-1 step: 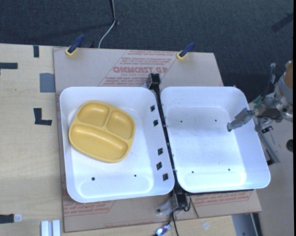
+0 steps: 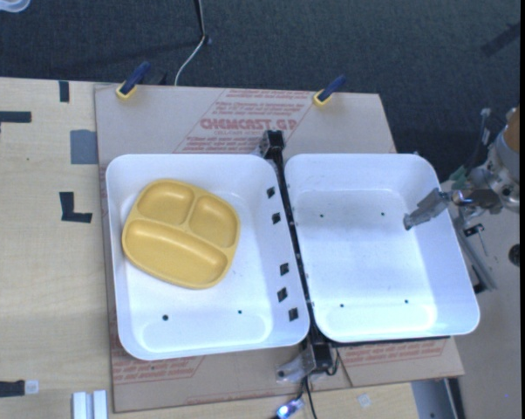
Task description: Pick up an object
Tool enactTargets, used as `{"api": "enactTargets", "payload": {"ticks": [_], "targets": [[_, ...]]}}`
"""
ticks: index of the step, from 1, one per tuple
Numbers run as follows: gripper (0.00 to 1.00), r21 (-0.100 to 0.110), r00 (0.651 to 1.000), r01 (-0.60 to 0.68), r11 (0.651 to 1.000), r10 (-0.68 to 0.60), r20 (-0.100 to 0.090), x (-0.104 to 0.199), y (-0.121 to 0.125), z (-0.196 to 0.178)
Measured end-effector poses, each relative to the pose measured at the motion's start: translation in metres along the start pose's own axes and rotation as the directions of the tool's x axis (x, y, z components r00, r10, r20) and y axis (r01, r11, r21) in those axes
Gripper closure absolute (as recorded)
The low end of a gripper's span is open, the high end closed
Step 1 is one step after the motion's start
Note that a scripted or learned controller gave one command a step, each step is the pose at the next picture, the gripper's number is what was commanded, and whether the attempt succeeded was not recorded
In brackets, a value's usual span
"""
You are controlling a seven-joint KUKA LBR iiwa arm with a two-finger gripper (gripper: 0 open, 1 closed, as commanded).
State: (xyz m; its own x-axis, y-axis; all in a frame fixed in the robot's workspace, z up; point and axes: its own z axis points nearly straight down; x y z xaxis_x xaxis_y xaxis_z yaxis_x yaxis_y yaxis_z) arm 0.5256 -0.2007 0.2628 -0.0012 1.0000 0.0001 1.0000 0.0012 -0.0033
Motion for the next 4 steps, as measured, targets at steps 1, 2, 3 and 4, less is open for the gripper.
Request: {"api": "enactTargets", "payload": {"ticks": [1,2,3,4], "targets": [[0.00,0.005,1.000,-0.001,1.000,0.001,-0.002,-0.002,0.009,0.058],[0.00,0.006,1.000,-0.001,1.000,0.001,-0.001,-0.011,0.009,0.112],[0.00,0.005,1.000,0.000,1.000,0.000,-0.002,-0.001,0.009,0.162],[1.00,0.003,1.000,0.001,1.000,-0.001,-0.002,-0.001,0.010,0.151]]}}
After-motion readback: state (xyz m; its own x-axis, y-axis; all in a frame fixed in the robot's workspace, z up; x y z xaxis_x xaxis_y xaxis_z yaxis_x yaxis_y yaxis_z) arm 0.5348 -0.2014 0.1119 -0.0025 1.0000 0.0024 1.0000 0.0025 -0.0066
